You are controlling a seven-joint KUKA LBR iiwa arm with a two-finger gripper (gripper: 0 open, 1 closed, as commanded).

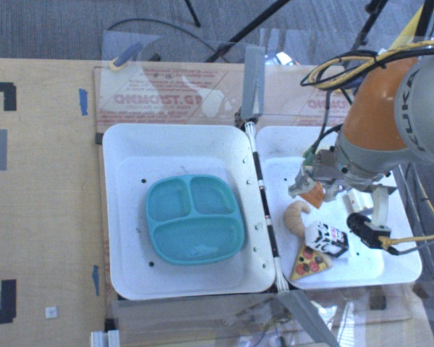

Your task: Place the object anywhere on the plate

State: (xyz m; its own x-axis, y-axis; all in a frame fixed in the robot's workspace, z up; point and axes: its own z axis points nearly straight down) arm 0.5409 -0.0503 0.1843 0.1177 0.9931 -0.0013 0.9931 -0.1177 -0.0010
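gripper point(312, 186), in the right bin point(401, 266): fingertips masked by the wrist, so its grasp cannot be told. an orange object point(315, 195), partly hidden, sits at its tip; long axis unclear. teal plate point(194, 219) lies at nine o'clock, left bin point(123, 150).

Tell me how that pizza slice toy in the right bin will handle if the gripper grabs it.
The pizza slice lies flat, so pinching it from above looks awkward; an edge grip seems likelier. It looks small and probably light. Being wedge-shaped, it should slide rather than roll, perhaps nudging the black-and-white toy beside it.
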